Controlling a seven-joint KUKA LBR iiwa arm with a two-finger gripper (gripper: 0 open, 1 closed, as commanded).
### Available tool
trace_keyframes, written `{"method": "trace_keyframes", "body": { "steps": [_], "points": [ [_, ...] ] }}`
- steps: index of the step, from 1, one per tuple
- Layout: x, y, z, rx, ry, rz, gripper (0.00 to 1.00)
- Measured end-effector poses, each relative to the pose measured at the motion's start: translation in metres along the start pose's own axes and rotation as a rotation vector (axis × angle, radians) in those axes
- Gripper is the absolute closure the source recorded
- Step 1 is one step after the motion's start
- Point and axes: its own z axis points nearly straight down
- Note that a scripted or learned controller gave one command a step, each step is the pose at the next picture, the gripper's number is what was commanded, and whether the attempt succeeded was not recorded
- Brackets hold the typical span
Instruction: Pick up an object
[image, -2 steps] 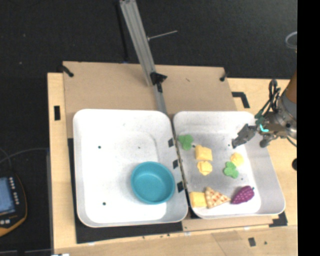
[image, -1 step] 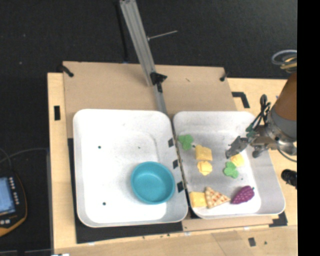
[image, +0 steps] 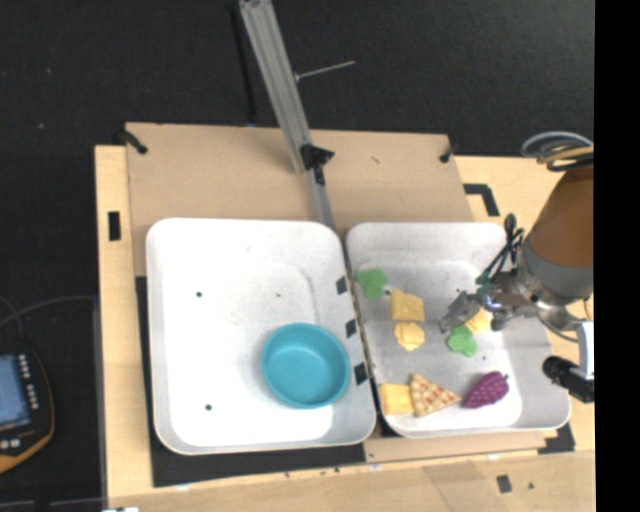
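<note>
Green toy (image: 462, 343) below gripper (image: 463, 315), grip state unclear, no legible writing

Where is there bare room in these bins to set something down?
The left bin is mostly bare around the blue bowl. The right bin is bare along its far edge; nearer, toy foods crowd it, with the gripper over the green piece.

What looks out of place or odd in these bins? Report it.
Nothing stands out. The blue bowl sits upright in the left bin. The toy foods, including the purple grapes and pizza slice, lie loose in the right bin, where the pincer reaches.
</note>
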Motion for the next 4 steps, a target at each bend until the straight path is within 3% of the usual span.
{"method": "trace_keyframes", "body": {
  "steps": [1, 2, 3, 4],
  "points": [
    [0.004, 0.003, 0.044, -0.001, 0.000, 0.001, 0.00],
    [0.003, 0.005, 0.030, -0.010, 0.000, 0.005, 1.00],
    [0.005, 0.016, -0.020, -0.011, -0.001, -0.005, 1.00],
    [0.004, 0.017, -0.043, -0.009, -0.001, -0.005, 1.00]
  ]
}}
